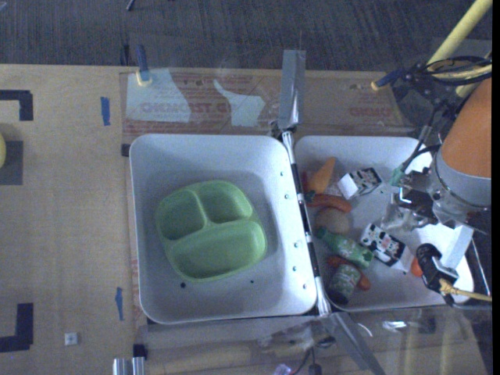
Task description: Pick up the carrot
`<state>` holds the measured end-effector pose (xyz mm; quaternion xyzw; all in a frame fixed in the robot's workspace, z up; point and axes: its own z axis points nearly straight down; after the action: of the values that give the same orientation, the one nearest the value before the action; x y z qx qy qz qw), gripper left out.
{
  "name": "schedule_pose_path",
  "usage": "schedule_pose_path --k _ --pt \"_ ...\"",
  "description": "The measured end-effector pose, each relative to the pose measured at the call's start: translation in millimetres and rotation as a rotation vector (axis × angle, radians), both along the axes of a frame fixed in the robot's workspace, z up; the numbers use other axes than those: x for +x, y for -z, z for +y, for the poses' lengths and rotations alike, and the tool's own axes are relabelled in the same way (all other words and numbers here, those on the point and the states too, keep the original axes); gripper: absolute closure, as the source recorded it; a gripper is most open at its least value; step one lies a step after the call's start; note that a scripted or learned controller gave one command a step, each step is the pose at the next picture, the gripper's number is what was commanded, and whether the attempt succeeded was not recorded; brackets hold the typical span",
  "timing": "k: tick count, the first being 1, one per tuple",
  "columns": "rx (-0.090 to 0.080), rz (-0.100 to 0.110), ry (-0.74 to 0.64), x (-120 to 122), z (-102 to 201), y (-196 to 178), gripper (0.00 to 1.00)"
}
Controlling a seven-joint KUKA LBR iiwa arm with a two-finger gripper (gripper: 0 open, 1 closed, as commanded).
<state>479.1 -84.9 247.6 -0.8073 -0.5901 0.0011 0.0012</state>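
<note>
Nothing is lifted yet — your carrot (pixel 329 202) lies in the right bin (pixel 402 148), and I cannot tell the pincer's (pixel 397 209) state.

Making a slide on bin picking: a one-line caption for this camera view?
Arm's gripper over the right bin of cluttered items including a carrot; green divided plate in left bin.

A robot laboratory was suggested: blue tape marks (pixel 105 110) were stuck on a wooden bench (pixel 62 209), and loose cables (pixel 437 69) were seen.
</note>
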Motion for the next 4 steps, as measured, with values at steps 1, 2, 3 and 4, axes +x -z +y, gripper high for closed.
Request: schedule_pose_path --k 1,2,3,4 --pt "-0.001 -0.003 0.016 0.6 2.2 -18.5 1.00" --pt "-0.002 -0.003 0.183 6.0 -36.1 -31.7 1.00" --pt "-0.002 -0.005 -0.185 1.8 -34.7 -88.8 1.00" --pt "-0.001 -0.002 -0.057 5.0 -130.5 -33.9 1.00"
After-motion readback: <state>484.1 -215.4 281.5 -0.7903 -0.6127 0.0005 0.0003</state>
